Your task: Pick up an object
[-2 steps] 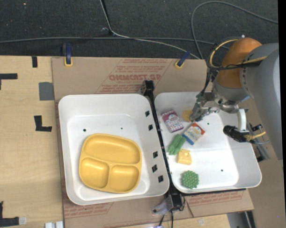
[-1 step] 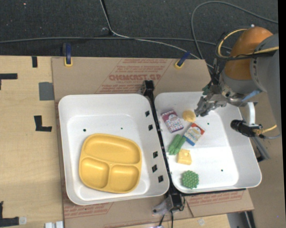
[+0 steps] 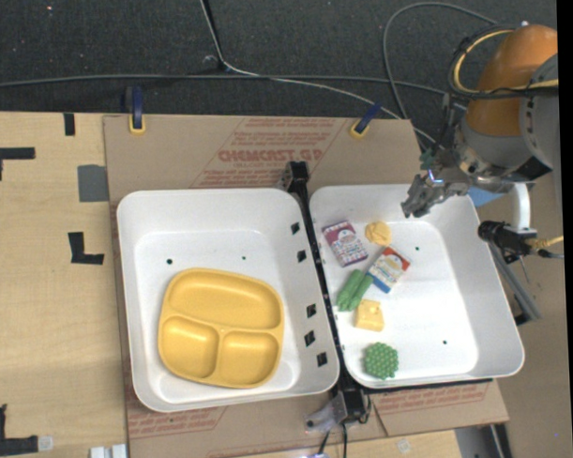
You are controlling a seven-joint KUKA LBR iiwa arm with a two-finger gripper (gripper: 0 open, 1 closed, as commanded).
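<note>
The gripper [image 3: 419, 202] hangs over the far right corner of the right bin [image 3: 477, 306], dark fingers pointing down and toward the left; from here I cannot tell whether the jaws are apart or together, and nothing shows between them.

Taking the green bean pod [image 3: 352, 290] as the mark: it lies in the left part of the right bin, close to the divider between the bins, its long axis running on a slant from near-left to far-right. Just beyond it sits a small purple card [image 3: 343, 242], its long side running roughly front to back. A red and white packet [image 3: 388, 268] touches the pod's far right end. A yellow lump [image 3: 378, 233] lies beyond the packet. A yellow wedge [image 3: 368, 315] sits just nearer than the pod, and a green knobbly ball [image 3: 380, 360] nearer still. Left of the pod, across the divider, a yellow divided tray [image 3: 220, 326] fills the left bin [image 3: 141, 219].
</note>
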